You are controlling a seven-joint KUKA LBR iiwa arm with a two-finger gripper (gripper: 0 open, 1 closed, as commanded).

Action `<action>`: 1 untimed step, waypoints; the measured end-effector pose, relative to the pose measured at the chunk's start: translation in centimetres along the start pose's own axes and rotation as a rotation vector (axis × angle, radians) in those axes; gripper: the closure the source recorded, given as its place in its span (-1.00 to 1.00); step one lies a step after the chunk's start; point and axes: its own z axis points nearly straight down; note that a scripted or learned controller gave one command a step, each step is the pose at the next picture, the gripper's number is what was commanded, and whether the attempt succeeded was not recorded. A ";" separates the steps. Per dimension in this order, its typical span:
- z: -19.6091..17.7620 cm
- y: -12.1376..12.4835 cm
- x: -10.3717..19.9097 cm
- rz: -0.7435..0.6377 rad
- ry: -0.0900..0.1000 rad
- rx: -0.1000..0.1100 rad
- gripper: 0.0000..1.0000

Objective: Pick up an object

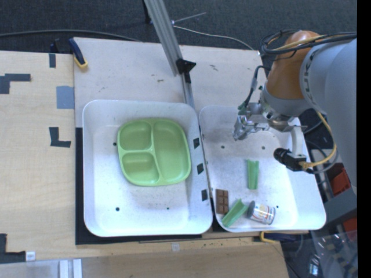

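Note:
My gripper (240, 131) hangs over the upper middle of the right bin (225, 125), fingers pointing down, with nothing visibly between them. Below it in that bin lies a green stick (253, 174), upright in the view. Near the front edge sit a small brown chocolate block (222, 200), a green wedge-shaped piece (233, 212) and a small can (262, 213) lying on its side. All of these lie well in front of the gripper and apart from it.
The left bin (98, 172) holds a green divided plate (154, 151). A grey metal pole (164, 26) slants down from the top to the seam between the bins. Cables run beside the arm at the right.

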 end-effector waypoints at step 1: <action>-6.3 -0.1 -0.3 0.000 -0.001 -0.002 1.00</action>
